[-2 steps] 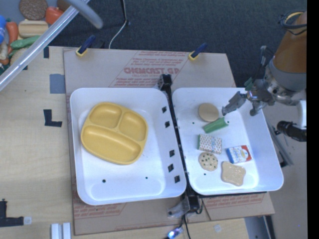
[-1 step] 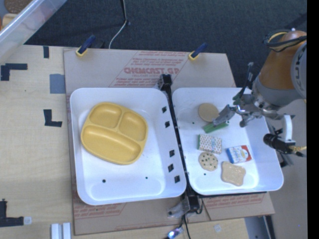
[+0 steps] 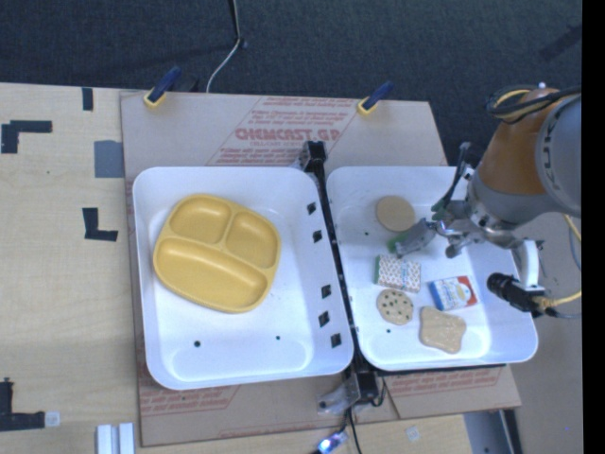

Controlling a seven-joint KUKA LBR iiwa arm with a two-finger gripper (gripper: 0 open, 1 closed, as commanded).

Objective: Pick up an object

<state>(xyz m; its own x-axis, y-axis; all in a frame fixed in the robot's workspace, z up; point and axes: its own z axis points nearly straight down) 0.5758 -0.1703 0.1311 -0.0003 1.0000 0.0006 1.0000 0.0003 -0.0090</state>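
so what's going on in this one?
Pick attempt in progress. The KUKA arm reaches in from the right over the right bin, with its end effector low near the round tan disc and the checkered packet. Nothing is visibly held. Also in that bin are a cookie, a blue-and-red packet and a tan toast-like piece. The left bin holds a yellow divided plate.
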